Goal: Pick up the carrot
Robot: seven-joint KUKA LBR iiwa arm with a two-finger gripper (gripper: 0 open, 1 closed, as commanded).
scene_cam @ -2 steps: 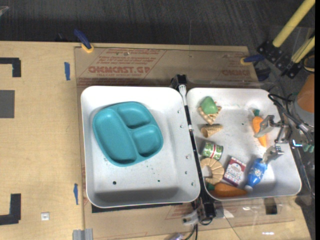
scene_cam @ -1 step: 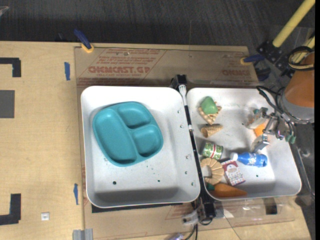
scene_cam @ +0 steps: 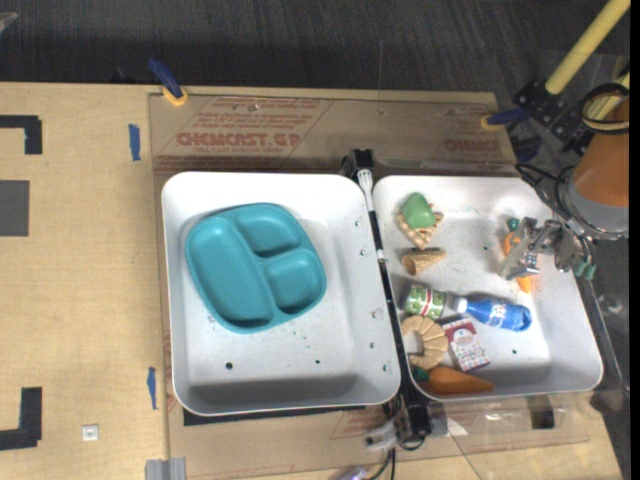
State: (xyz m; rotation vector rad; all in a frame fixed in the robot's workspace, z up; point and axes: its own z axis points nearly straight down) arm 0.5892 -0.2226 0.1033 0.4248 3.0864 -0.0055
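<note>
Carrot | right bin's front edge | claw well apart, state unclear

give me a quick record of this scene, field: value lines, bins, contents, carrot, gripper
left bin: holds a teal divided plate
right bin: holds several toy foods and the gripper
carrot: orange, lying flat at the right bin's near edge, beside a small red box
other items: blue bottle, green and white can, green-topped piece, tan cone
gripper: low over the right bin's far right part, apart from the carrot
carrot status: not picked up, resting in the bin
</note>
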